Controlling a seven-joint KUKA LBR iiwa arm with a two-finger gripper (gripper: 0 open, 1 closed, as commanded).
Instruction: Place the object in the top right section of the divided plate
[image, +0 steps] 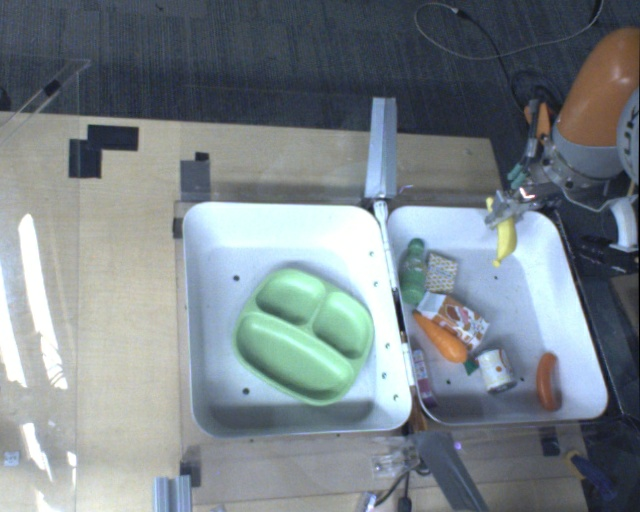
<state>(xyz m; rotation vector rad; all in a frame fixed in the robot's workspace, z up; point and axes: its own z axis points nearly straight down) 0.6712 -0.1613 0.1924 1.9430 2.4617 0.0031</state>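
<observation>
A green divided plate (304, 333) lies in the left bin, turned at a slant, with two small sections at the back and one long section at the front. All its sections are bare. At the back of the right bin, my gripper (503, 207) is shut on the top end of a small yellow banana (505, 244). The banana hangs straight down from the fingers, above the bin floor near its far wall. The arm's orange band (600, 85) and grey wrist are at the upper right.
The right bin (580, 300) holds a green bottle (413, 268), a patterned packet (442, 270), a snack packet (461, 318), a carrot (442, 339), a small can (493, 370) and a red sausage (547, 381). A metal divider (381, 160) stands between the bins.
</observation>
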